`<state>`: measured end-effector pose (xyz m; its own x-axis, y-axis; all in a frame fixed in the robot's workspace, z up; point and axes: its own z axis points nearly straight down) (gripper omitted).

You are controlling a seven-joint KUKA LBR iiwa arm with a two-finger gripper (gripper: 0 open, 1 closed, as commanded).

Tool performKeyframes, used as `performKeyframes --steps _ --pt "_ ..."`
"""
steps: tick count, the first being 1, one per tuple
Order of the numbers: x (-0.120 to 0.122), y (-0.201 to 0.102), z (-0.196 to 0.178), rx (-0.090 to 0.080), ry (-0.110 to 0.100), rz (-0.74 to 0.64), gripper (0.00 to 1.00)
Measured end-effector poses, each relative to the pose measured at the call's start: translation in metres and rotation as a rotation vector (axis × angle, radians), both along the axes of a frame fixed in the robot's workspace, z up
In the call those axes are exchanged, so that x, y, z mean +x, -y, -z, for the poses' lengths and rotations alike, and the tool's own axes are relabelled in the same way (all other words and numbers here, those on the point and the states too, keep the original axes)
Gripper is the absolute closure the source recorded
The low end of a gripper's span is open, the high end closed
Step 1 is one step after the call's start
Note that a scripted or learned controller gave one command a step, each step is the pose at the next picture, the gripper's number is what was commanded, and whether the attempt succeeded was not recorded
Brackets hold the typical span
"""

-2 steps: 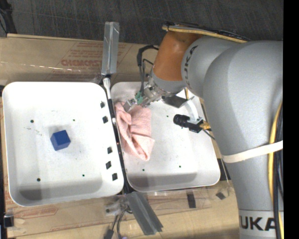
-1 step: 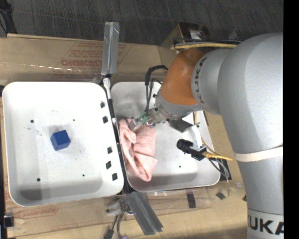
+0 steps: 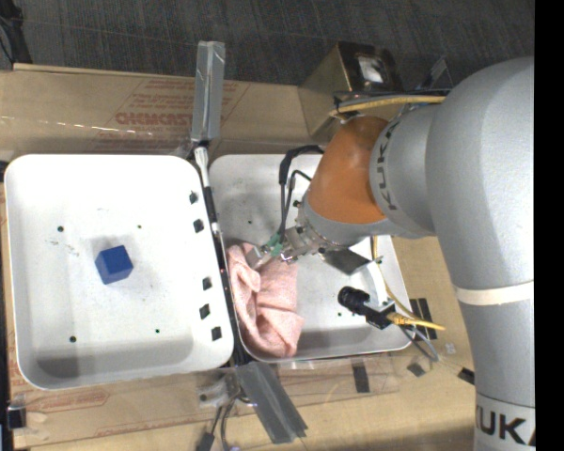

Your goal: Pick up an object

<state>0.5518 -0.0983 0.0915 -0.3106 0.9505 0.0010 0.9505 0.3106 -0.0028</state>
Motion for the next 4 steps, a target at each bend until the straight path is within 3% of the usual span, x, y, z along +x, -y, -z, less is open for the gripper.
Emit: performKeyframes --steps 2,3,4 --pt "-0.062 0.008 0.000 0.000 0.001 0.086 0.00" --pt "0.053 0.010 0.000 0.000 0.001 0.081 0.00" --pt "0.027 0.038 0.000 0.001 0.000 0.082 0.00"
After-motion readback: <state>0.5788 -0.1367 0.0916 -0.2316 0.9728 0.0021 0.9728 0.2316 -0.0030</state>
